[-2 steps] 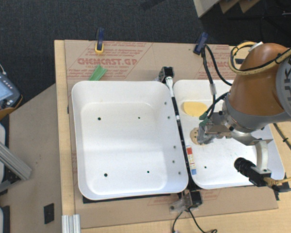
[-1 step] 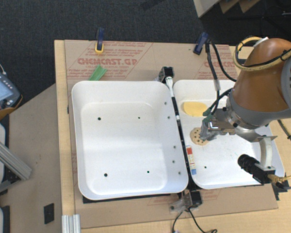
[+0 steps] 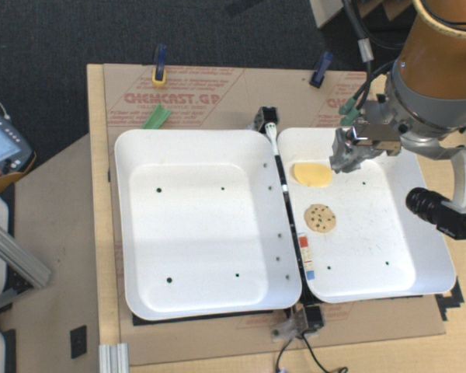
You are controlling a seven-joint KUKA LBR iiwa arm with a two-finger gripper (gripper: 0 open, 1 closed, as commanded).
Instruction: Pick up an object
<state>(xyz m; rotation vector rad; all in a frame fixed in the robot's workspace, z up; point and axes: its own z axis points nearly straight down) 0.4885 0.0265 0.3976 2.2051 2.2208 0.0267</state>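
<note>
The arm (image 3: 439, 61) reaches in from the right over the right bin (image 3: 388, 263). Its gripper (image 3: 343, 160) hangs low at the far left part of that bin, just beside a yellow disc (image 3: 312, 176); whether its fingers are parted or closed cannot be told. A speckled cookie (image 3: 320, 218) lies nearer, apart from the disc. A small striped stick (image 3: 305, 257) rests along the bin's left wall. The left bin (image 3: 194, 224) sits alongside.

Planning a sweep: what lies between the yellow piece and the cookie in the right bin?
Camera view: only bare white bin floor between the yellow piece and the cookie.
</note>
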